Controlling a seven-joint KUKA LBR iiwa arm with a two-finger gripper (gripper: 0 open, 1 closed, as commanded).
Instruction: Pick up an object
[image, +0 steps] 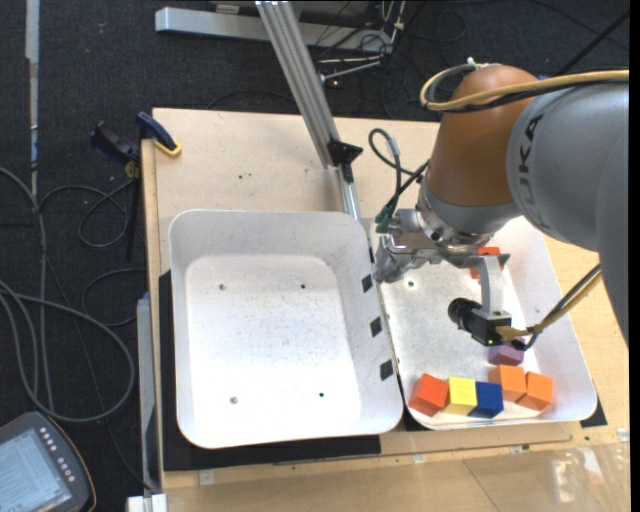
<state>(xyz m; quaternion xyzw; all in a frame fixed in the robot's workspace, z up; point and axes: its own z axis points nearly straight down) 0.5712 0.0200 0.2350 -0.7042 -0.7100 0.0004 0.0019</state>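
In the camera view, the things worth picking sit in the lower right of the frame, against the near wall of the shallow white right bin (572, 352). A small matte orange cube (430, 393) heads the row on the left, touching a yellow cube (462, 392). Next comes a blue cube (489, 401), then a second orange cube (513, 379) and a third orange cube (539, 390). A little purple block (506, 353) lies just above the row. All of them look light, stiff and flat-faced, with a dull finish that should not slip, and nothing about them seems fragile. Two opposite flat faces are the place to pinch. The packed row leaves scant gaps, so the purple block or the left-end orange cube, with its free left face, looks easiest. The hand (398, 252) hangs at the upper left of the right bin, close to the wall beside the left white bin (270, 330) and well apart from the cubes. I cannot tell whether it is spread or pressed together, and nothing shows in it. The bin floor is smooth and speckled, so a nudged cube may slide. The pale wooden bench (250, 150) stands on dark carpet strewn with cables, and a silver metal strut (300, 80) slants down from the top.
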